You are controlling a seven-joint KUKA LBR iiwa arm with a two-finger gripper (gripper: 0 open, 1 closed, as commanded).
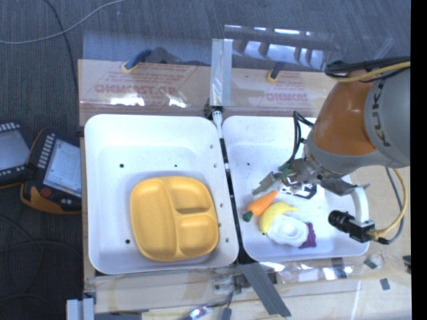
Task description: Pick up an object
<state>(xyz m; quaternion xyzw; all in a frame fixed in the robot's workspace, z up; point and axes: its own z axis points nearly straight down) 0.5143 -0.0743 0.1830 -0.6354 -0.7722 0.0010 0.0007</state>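
A KUKA arm (363,122) is reaching into the right-hand white bin (257,149), its claw (293,179) hovering just above and beside a small cluster of toys: an orange carrot (262,203), a yellow banana-like piece (273,213), a white object (287,231) and a purple scrap (309,235) touching it. Whether the claw is spread or pressed together cannot be told from this angle; nothing is visibly pinched. The carrot, nearest the claw, is looking like the likeliest pick. Doing this well likely means centring over one item's narrow axis and descending clear of its neighbours, since the pile is crowding together. In the left bin (107,139), beside the cluster's bin, a yellow divided tray (175,217) is sitting. The counter is standing on dark carpet (40,59), with a pendant controller (50,172) lying left of the bins.
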